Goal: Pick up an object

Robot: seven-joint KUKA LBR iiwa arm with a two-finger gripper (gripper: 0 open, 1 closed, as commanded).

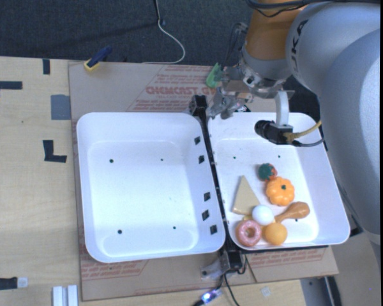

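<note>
Gripper [225, 104] sits over the far edge of the right bin [319, 171], near the divider; jaw state cannot be told, the fingers being too cluttered to read. Toy foods cluster in that bin's near corner, well apart from it: pumpkin [279, 191], cheese wedge [244, 196], white egg [263, 215], pink donut [248, 233], orange ball [275, 234].

The wooden bench [25, 190] carries a brown cardboard sheet [159, 91] with red print, lying under and left of the gripper [225, 107]. On the cardboard sit two white bins: the left bin [89, 171] well left of the gripper, the right bin [325, 190] just below it. A blue-and-yellow item [97, 57] rests far left at the cardboard's corner.
</note>
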